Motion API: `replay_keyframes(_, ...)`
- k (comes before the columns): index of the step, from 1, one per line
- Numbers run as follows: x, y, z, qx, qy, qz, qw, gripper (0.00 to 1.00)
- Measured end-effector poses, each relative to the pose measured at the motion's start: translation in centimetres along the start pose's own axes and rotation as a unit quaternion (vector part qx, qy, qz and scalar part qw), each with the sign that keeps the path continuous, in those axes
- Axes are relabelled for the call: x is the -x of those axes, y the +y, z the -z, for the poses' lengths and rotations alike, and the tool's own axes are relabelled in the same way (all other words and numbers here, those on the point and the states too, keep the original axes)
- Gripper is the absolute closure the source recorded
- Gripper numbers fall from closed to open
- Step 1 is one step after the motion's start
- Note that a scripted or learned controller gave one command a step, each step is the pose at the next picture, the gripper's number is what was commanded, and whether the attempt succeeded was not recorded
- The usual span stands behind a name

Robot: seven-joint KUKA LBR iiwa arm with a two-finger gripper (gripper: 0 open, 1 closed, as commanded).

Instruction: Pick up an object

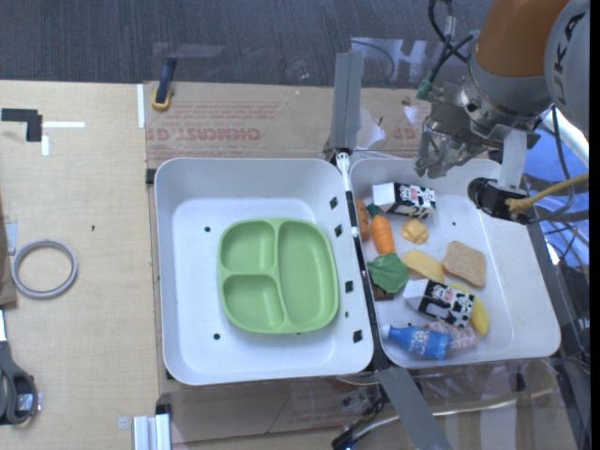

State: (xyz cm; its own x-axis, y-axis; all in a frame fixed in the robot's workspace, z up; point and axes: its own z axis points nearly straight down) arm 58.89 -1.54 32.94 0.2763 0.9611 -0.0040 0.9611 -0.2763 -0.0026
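My gripper (437,160) hangs over the far edge of the right bin (525,340), above and just right of a black-and-white milk carton (405,198). Nothing shows between its fingers. Below it in that bin lie a carrot (382,233), a green leaf (389,272), a yellow cheese wedge (424,266), a slice of bread (465,262), a small tan piece (415,233), a second cow-patterned carton (444,300), a banana (480,318) and a blue bottle (418,341) near the front.
The left bin (183,279) holds a green divided plate (278,275). A grey tape ring (41,267) lies on the wooden bench at left, scissors (14,392) at the lower left. A metal post (346,101) stands behind the bins' shared wall.
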Motion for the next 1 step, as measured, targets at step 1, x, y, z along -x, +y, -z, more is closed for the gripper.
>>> replay_keyframes(1, 4.06, -7.22, -0.78, 0.001, 0.001, 0.254, 0.9671, 1.0)
